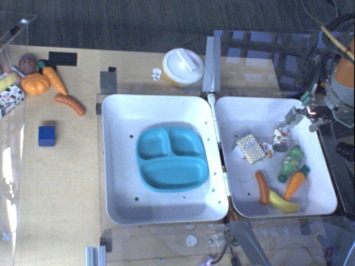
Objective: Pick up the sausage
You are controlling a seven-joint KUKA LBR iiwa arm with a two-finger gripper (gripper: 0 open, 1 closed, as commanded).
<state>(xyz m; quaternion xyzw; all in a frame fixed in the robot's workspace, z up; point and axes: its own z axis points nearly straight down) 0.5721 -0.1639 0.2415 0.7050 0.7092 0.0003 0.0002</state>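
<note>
Sausage [262, 187]: lies in the right bin [327, 201], near its front wall, roughly lengthwise front to back; touching the banana [283, 204] at its lower end.
Carrot [295, 185]: just right of the sausage, tilted.
Green bottle [290, 163]: above the carrot.
Gripper [284, 131]: over the right bin's rear half, above a small silvery object; finger state cannot be told.
Left bin [116, 165]: contains a blue divided tray [173, 158].

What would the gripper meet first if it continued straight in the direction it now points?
Probably the crumpled wrapper: the gripper points down and left across the right bin. The sausage lies nearer the camera, off that line. Depth is uncertain.
</note>
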